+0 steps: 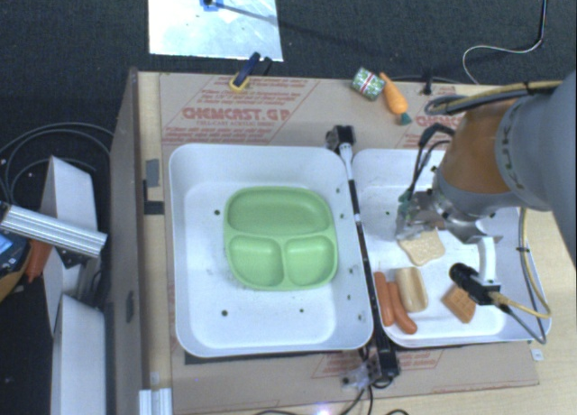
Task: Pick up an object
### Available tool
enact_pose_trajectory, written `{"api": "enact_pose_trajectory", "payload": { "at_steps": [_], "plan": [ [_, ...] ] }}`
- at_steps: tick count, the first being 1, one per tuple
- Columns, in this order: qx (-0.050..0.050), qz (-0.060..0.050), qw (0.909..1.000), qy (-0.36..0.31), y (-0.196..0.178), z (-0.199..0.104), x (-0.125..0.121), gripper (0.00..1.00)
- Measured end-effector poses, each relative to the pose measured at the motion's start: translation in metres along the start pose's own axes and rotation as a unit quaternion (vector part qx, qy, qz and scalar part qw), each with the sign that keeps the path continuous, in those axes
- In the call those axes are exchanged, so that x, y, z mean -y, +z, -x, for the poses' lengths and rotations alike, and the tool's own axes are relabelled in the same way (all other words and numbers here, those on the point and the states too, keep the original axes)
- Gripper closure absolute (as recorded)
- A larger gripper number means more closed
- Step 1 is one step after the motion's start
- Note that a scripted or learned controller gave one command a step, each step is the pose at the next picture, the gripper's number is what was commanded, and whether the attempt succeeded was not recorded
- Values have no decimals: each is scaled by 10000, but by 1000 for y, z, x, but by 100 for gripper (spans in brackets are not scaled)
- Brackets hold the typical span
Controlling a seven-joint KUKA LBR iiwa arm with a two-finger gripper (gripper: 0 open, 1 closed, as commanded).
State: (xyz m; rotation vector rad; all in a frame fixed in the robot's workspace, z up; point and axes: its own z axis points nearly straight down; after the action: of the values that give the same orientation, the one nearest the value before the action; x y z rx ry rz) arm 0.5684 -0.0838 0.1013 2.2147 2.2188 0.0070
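My gripper (415,221) reaches down into the right bin (383,179), just above a slice of toast (422,248) that lies flat on the bin floor. The arm covers the fingers, so I cannot tell how they stand. Nearer the front of this bin lie a bread roll (413,288), two sausages (394,302) side by side and a small brown cracker (458,305). The left bin (194,179) holds a green sectioned plate (279,236).
On the cardboard behind the bins sit a small green can (368,82) and a toy carrot (394,96). A yellow and blue clip (248,71) lies further left. A black divider rail (357,224) runs between the two bins.
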Motion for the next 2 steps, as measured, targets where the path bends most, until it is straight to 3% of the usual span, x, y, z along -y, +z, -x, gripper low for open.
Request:
{"api": "enact_pose_trajectory", "payload": {
  "at_steps": [1,2],
  "plan": [
    [-1,-2,10000,-2,0,0,0,0],
    [-1,-27,10000,-7,17,38,-59,0]
  ]
}}
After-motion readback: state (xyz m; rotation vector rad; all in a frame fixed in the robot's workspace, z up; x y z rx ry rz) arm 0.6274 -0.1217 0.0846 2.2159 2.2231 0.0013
